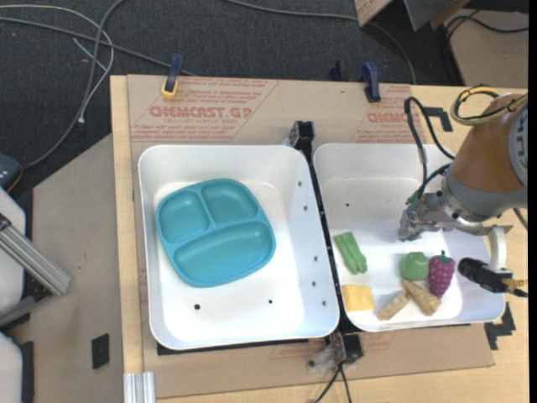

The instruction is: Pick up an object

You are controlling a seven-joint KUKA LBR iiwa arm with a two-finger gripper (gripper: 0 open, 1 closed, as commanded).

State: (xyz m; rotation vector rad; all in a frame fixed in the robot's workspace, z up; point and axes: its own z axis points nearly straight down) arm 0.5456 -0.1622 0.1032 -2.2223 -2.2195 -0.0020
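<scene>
**Mia:** Brown cardboard [252,107] covered the bench, and two white bins sat on it. Which toy was closest to the claw?

**Ben:** The round green toy [414,265]. It lay near the front of the right bin [369,154]. The claw [417,223] hung just behind it. I could not tell if the claw was spread or pressed together. It held nothing that I could see.

**Mia:** What sat around the green toy?

**Ben:** Purple grapes [441,274] touched its side. Two brown sticks [419,296] lay just in front. A yellow block [358,297] and a long green veggie [350,252] were farther off, by the wall between the bins.

**Mia:** What could go wrong?

**Ben:** I think the toys were too squished together. The claw might bump the grapes or push the round toy away. Round things roll, so it could slip out.

**Mia:** And the other bin?

**Ben:** The left bin [168,166] had a blue plate [216,230] with three parts. Blue clamps [174,72] pinched the cardboard at the back. Past that were dark carpet [252,23] and loose wires [92,49].
</scene>
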